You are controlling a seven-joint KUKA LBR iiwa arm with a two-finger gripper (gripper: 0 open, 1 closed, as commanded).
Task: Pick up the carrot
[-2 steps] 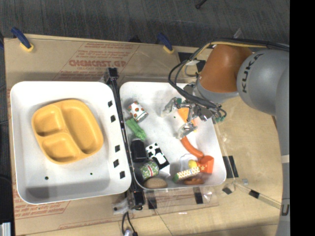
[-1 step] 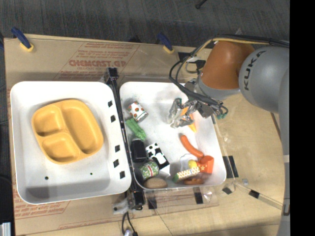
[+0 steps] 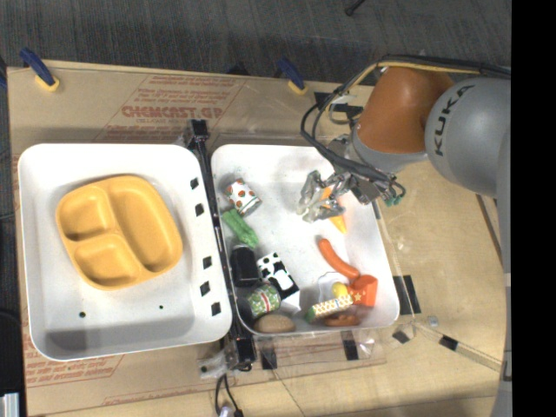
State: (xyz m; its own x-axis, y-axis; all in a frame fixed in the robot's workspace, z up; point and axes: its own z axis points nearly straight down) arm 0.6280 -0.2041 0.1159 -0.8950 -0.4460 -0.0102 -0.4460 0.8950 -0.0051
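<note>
Pincer (image 3: 323,194) hangs over the right bin (image 3: 287,159); I cannot tell its state. Carrot (image 3: 337,260) lies just below it, untouched. Approach step, I judge; next: lower onto the carrot.

— On the bench (image 3: 452,311)?
— Two white bins side by side, touching: left bin (image 3: 39,259), right bin (image 3: 287,159). Underneath, brown printed cardboard (image 3: 174,102), blue clamps (image 3: 39,68) at the far edge.

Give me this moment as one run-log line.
end effector: upper right bin, something orange between fingers | carrot: lying below it, not lifted | yellow tray: left bin
</note>
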